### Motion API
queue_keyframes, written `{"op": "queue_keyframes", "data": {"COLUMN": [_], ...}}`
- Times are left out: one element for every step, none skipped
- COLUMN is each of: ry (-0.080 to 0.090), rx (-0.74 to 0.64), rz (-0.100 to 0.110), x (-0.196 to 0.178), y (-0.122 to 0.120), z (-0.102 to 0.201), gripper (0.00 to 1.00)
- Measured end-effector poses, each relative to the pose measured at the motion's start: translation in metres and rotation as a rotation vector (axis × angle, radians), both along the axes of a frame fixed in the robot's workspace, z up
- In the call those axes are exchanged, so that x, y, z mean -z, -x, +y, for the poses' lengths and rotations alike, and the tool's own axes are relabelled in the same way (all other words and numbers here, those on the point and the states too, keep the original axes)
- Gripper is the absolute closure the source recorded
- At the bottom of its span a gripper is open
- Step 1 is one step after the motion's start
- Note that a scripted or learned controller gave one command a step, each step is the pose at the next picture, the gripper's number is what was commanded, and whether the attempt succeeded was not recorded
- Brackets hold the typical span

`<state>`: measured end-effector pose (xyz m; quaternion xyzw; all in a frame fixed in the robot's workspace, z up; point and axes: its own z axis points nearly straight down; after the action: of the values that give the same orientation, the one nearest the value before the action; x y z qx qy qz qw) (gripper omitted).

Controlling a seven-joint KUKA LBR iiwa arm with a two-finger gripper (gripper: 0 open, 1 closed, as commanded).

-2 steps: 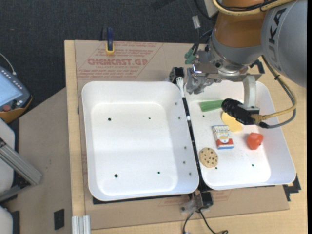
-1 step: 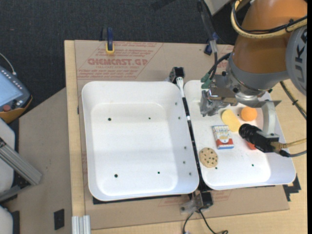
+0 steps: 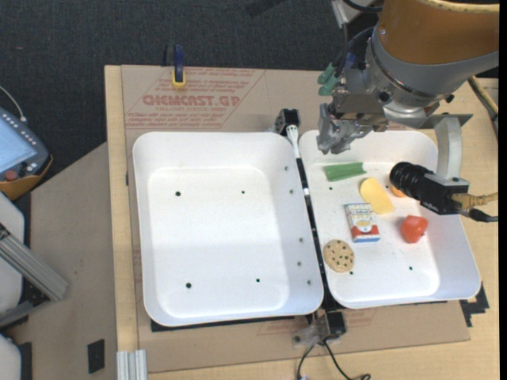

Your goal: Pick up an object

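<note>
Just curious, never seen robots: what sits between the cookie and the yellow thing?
In the camera view, a small red-and-white box lies between the cookie and the yellow piece.

Two white bins (image 3: 144,212) (image 3: 432,282) were there, holding one green block (image 3: 343,171), one yellow piece (image 3: 377,195), one small carton (image 3: 362,222), one cookie (image 3: 339,255) — one red piece (image 3: 413,229)

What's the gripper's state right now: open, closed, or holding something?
Gripper: cannot be told from this angle; it hangs over the far end of the right bin, just beyond the green block.
</note>
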<state>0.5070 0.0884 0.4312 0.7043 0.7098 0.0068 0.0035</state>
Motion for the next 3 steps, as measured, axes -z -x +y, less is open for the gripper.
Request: {"op": "queue_keyframes", "data": {"ry": [0.006, -0.001, 0.009], "rx": [0.013, 0.003, 0.006], "rz": [0.023, -0.006, 0.032], "x": [0.056, -0.113, 0.079], "y": [0.029, 0.027, 0.03], "z": [-0.04, 0.003, 0.042], "gripper": [1.0, 1.0, 1.0]}}
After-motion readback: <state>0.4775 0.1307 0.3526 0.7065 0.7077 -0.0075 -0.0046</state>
